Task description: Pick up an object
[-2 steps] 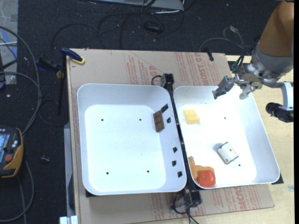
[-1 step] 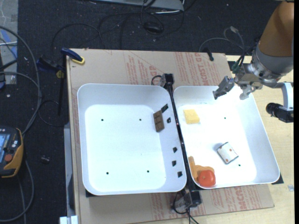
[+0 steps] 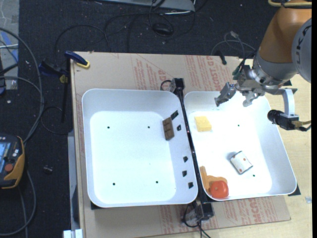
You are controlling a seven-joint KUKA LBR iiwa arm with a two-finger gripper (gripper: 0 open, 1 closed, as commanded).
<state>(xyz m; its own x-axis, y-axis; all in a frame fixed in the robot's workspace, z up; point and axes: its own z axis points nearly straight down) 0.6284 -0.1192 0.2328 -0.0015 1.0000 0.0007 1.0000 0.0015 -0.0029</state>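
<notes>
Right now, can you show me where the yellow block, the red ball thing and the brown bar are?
yellow block (image 3: 203,124): camera view, middle of its top face.
red round object (image 3: 219,189): camera view, middle of its red top.
brown bar (image 3: 168,129): camera view, middle of its length.

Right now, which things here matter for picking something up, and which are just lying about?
For the job:
- gripper, open, above the right bin
- yellow block
- white box
- red and orange toy
- brown bar in the left bin

Lying about:
- clamp at the bench corner
- cables on the floor
- handheld unit at far left
</notes>
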